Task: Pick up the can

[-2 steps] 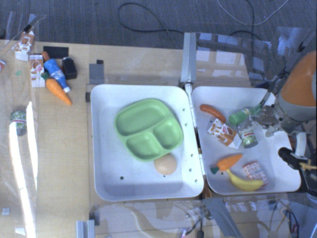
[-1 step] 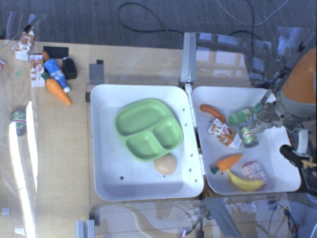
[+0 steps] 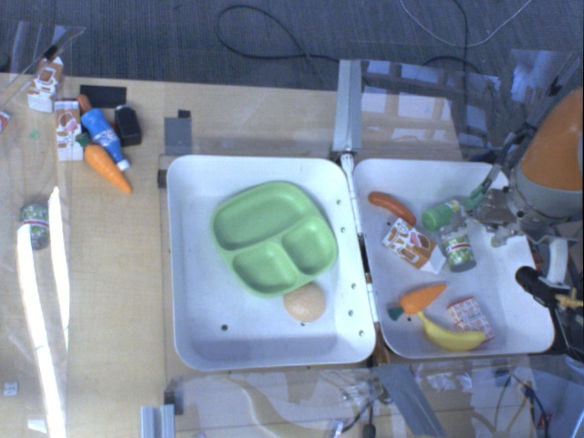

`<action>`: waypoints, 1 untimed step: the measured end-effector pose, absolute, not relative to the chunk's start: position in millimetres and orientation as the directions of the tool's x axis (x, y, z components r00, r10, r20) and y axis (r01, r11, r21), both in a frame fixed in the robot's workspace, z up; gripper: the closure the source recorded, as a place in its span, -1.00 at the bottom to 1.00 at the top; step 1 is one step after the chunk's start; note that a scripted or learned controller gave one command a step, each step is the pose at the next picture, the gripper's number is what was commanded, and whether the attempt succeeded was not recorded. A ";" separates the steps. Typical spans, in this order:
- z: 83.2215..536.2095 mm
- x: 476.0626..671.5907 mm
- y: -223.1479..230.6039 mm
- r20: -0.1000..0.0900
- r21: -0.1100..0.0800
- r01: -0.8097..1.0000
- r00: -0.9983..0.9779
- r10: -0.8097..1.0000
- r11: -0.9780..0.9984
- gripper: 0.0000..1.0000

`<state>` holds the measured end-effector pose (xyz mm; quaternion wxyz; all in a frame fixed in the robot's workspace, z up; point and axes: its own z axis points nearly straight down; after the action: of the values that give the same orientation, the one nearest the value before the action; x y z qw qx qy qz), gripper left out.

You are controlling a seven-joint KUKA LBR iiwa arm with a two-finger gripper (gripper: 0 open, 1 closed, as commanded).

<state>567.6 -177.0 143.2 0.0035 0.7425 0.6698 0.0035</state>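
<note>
The can [image 3: 458, 249], small with a silver top and a green and red label, stands in the right bin [image 3: 538, 340] near its middle. My gripper [image 3: 490, 210] hangs over the bin's upper right part, just up and right of the can, beside a green object [image 3: 441, 214] lying on its side. Nothing shows in its grasp. The grey arm with its orange band [image 3: 558, 149] comes in from the right edge.
Around the can lie a printed carton [image 3: 408, 243], a sausage [image 3: 391, 205], a toy carrot [image 3: 422, 297], a banana [image 3: 452, 336] and a small carton [image 3: 467, 314]. The left bin [image 3: 192, 336] holds a green divided plate [image 3: 274, 238] and a tan round item [image 3: 305, 304]. Spare toys sit on the bench's far left.
</note>
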 end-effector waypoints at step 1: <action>88.1 574.9 -188.6 -0.001 0.011 0.992 0.122 0.992 -0.122 -1.00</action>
<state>574.9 -188.6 88.1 0.0042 0.7491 0.6624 0.0032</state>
